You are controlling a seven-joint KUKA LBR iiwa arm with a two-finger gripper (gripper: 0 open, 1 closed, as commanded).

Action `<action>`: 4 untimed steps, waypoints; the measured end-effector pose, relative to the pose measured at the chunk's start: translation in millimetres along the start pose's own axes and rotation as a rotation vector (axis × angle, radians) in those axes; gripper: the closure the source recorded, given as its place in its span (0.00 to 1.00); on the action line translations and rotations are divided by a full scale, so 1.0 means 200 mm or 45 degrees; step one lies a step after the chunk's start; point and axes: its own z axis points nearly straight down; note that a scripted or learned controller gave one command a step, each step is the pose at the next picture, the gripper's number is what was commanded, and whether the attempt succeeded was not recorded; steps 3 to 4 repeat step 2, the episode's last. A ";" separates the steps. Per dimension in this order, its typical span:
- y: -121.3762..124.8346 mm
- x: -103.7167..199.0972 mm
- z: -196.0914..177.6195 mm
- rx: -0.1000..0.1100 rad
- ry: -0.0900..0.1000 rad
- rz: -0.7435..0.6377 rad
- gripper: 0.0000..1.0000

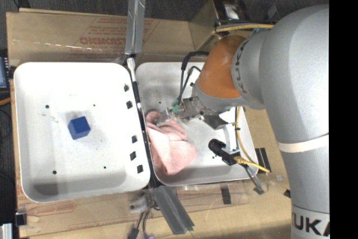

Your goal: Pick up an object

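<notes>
Looking down on the bench, the pink cloth [169, 146] lies crumpled in the right bin [168, 73], against its left wall, with the gripper [178, 111] low over its upper end. It looks soft, light and floppy; a raised fold near the top should pinch best. A blue block [79, 127] sits in the left bin [33, 81]. The arm's bulk hides the wrist, so whether the jaws are open I cannot tell.
</notes>
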 end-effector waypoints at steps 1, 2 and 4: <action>-0.08 -0.06 0.00 -0.002 0.001 -0.116 0.00; -0.24 -0.03 0.00 -0.005 -0.001 -0.197 0.00; -0.24 -0.03 0.00 -0.005 -0.001 -0.197 0.00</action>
